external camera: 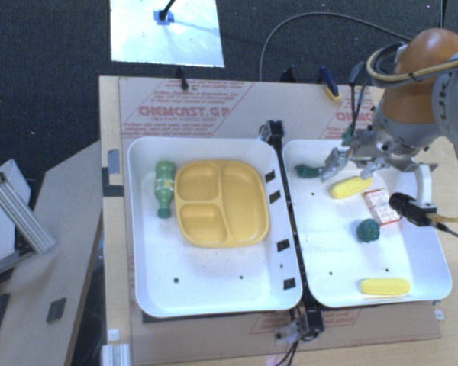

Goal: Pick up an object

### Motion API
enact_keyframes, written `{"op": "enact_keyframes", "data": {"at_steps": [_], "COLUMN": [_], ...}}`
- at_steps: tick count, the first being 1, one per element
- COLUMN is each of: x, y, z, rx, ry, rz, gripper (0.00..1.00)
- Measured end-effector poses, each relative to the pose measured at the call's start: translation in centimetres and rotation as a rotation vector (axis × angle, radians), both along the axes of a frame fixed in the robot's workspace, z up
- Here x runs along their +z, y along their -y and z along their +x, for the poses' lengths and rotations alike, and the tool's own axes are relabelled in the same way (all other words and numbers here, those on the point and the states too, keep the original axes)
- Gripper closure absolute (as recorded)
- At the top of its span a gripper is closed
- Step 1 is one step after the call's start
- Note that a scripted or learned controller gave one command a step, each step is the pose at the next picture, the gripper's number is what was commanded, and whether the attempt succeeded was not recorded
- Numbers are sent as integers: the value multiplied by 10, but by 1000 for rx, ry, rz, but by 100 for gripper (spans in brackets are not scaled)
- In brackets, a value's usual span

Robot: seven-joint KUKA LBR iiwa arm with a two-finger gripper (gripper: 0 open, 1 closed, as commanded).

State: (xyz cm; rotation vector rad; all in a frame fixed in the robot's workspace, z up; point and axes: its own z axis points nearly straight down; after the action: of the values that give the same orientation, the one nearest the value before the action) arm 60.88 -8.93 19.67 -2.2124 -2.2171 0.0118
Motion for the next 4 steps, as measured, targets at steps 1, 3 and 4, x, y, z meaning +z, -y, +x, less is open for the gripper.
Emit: {"op": "enact_keyframes", "data": {"at_steps": [1, 3, 4], "x": [8, -99, -88], "y": [0, 1, 1], "z": [3, 6, 7], "rx": [2, 0, 0], "ry": [13, 23, 26], "rz": [-1, -4, -4], "gripper": [0, 0, 100]}}
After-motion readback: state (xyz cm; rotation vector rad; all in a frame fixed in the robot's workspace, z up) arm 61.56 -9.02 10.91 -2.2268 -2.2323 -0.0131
